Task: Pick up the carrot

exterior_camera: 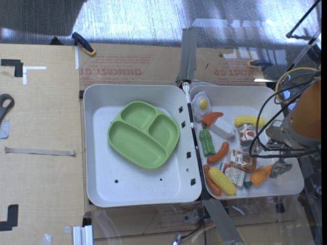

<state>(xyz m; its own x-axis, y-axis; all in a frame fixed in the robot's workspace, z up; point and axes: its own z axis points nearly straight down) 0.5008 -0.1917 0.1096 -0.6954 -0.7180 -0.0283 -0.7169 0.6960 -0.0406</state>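
Note:
The carrot (259, 175) is orange with a small green top and lies near the front right corner of the right bin (292, 189). Its green end points left, toward a corn cob (222, 180). My gripper (279, 168) is low in that bin, right beside the carrot's thick end and seemingly touching it. The arm's orange band (309, 112) rises above it at the right edge. The gripper's grey body and cables hide its tips.
The right bin also holds a fried egg (203, 104), a red chili (212, 117), a second corn cob (248, 120), a can (247, 133), a green bottle (207, 142), a sausage (218, 152) and snack packets (238, 168). A green divided plate (144, 134) sits in the left bin (97, 188).

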